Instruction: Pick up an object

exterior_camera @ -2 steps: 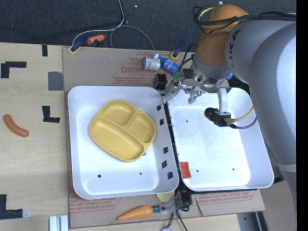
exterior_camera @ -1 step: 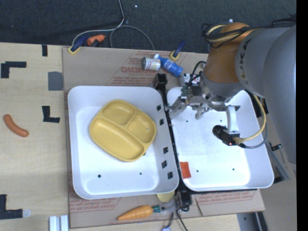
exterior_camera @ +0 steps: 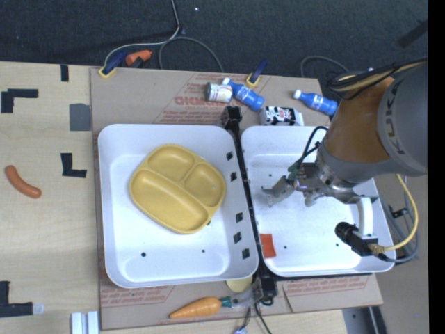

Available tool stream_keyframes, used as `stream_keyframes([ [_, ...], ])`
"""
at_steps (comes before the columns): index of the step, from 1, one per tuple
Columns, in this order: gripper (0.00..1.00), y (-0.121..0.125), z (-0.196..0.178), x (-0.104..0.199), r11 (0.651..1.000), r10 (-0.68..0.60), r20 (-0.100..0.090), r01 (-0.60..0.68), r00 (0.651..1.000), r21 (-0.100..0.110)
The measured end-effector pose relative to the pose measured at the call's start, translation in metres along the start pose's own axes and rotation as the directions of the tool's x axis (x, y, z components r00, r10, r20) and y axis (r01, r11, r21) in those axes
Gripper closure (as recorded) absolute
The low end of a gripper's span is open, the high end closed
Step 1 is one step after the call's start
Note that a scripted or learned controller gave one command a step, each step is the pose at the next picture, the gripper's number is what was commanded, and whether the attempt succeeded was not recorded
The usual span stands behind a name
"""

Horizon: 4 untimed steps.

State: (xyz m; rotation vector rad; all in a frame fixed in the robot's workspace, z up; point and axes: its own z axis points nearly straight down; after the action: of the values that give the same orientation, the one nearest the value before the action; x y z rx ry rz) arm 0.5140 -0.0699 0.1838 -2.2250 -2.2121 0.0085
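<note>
**Claw low in the right bin, nothing gripped yet**

The nearest thing I could take is the small orange block (exterior_camera: 266,245), lying flat on the floor of the right bin (exterior_camera: 278,145) near its front left corner, just beside the divider; the other candidate is the yellow divided plate (exterior_camera: 178,186), which sits tilted across the middle of the left bin (exterior_camera: 115,186), well apart from me; my claw (exterior_camera: 278,193) hangs over the middle of the right bin, behind the orange block and apart from it; one grey finger (exterior_camera: 274,192) reaches out toward the divider, and I cannot tell from this slant whether the claw stands wide or narrow; nothing shows between the fingers, so I judge that I hold nothing.

I take this for the approach step, with the grasp not yet made; the next move, as I judge it, calls for shifting toward the front of the bin until the block lies between my fingers, then going down to the bin floor and closing; the block is thin and close to the wall, so the fingers may skid over it or catch the rim.

Beyond the bins, on the worktop (exterior_camera: 42,131): two blue bottles (exterior_camera: 247,94) behind, a carrot (exterior_camera: 197,307) in front, a sausage (exterior_camera: 22,181) far left.
</note>
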Motion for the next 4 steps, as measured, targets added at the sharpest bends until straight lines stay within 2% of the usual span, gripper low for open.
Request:
stream_keyframes([
  [3,0.0,0.003,0.0,0.003,1.0,-0.006,-0.002,0.006,1.0,-0.005],
  [4,0.0,0.095,0.046,-0.034,1.0,-0.008,0.001,0.008,1.0,-0.008],
])
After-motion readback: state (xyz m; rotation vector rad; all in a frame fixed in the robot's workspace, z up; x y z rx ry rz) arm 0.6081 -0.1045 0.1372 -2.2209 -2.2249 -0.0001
